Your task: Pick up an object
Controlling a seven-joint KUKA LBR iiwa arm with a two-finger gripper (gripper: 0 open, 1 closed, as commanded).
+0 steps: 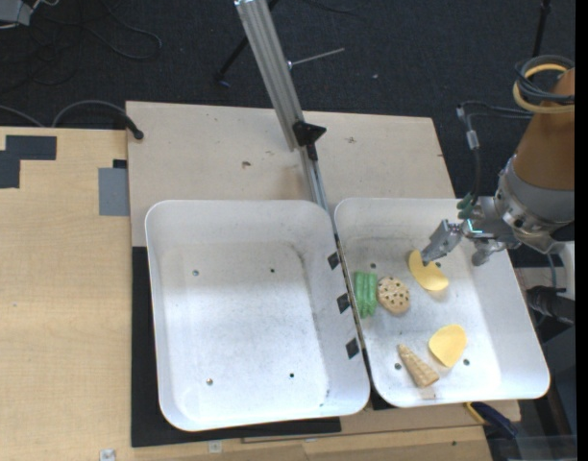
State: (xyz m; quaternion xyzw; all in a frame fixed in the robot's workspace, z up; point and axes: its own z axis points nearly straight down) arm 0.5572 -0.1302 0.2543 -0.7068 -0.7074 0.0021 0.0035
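Note:
The right bin (525,353) holds several small items. A yellow chip (429,276) lies near its middle, with a chocolate-chip cookie (394,296) and a green ridged piece (365,294) to its left. A second yellow chip (448,344) and a tan cone (417,365) lie nearer the front. My gripper (459,252) hangs over the bin's upper right part, open, with nothing between its fingers. Its left fingertip (433,254) sits just above the upper yellow chip.
The left bin (179,257) stands beside the right one, with black clips (342,301) along the shared wall. A slanted aluminium bar (280,84) rises behind the bins. The arm's orange band (549,147) is at the right.

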